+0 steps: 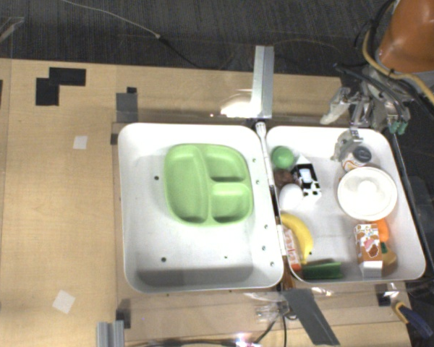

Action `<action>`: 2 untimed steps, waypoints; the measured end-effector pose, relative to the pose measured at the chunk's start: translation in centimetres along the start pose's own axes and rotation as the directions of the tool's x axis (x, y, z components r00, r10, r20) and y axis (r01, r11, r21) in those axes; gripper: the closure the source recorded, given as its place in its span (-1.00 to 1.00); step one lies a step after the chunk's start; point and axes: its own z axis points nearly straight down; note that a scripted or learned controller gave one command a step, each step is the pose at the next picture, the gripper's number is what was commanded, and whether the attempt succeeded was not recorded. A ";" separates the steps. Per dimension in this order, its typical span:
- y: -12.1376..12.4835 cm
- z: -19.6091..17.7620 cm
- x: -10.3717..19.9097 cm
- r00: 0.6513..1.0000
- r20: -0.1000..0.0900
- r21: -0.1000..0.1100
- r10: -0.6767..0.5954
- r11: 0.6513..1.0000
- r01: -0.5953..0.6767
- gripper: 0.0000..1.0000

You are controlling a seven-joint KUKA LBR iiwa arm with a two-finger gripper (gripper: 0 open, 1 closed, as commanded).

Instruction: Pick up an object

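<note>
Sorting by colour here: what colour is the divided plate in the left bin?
Light green. The compartmented plastic plate shows clearly in the overhead camera view.

Cut off by the top right corner: orange band (417,24) of the arm. Too cluttered to tell how the jaws stand on the gripper (351,144). Too small to identify: black-and-white object (306,178). Partly hidden behind the bin rim: dark green object (322,270)

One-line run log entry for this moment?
gripper: over right white bin, far corner | holding: nothing seen | round white bowl: just below it | green divided plate: left bin
</note>
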 end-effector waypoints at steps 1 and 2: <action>-5.3 10.3 4.5 0.991 -0.010 0.001 0.133 0.991 -0.133 -1.00; -6.1 15.4 11.5 0.967 0.002 0.001 0.254 0.967 -0.254 -1.00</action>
